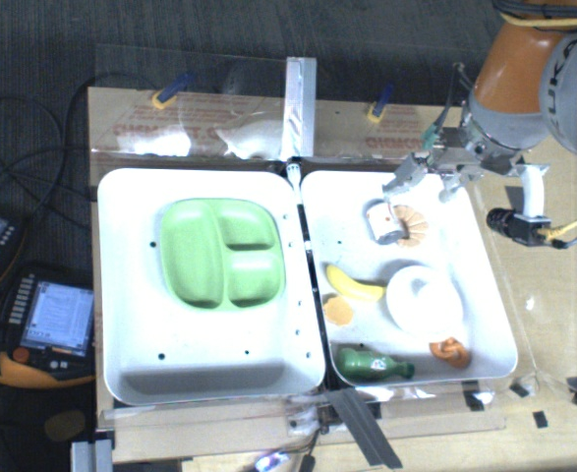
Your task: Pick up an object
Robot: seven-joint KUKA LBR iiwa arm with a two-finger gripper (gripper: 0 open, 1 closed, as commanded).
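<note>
Currently: tool over the upper part of the right bin, nothing held

You have the arm [524, 77] entering from the upper right of the frame, its tool [428, 170] hanging above the top edge of the right bin [494, 303]. You cannot tell from this slanted view whether the tool's fingers are spread or pressed together; nothing is visible between them, so log no grasp.

Candidates all lie in the right bin. Nearest the tool, just below and left of it, a small white cup-like piece [384, 221] lies touching an orange ridged piece [416, 226]. Lower, near the bin's middle, a banana [352, 284] sits beside a white round lid-shaped object [423, 298], with an orange disc [339, 311] just under the banana. Along the bottom edge lie a green bottle [375, 365] and a small orange toy [450, 351]. The left bin [121, 342] carries a green divided tray [221, 252], well apart from the tool.

Risks, as you should weigh them:
- The cup-like piece and ridged piece touch; a descent between them would likely push one aside or pinch both badly.
- The cup-like piece looks rounded and may roll out of a closing grip.
- The tool is close to the bin's upper wall; a straight drop from here may clip the rim.
- The banana, disc and lid are crowded; a finger could land on a neighbour instead of beside the target.
- The bottle lies against the lower wall, leaving little finger room on that side.
</note>
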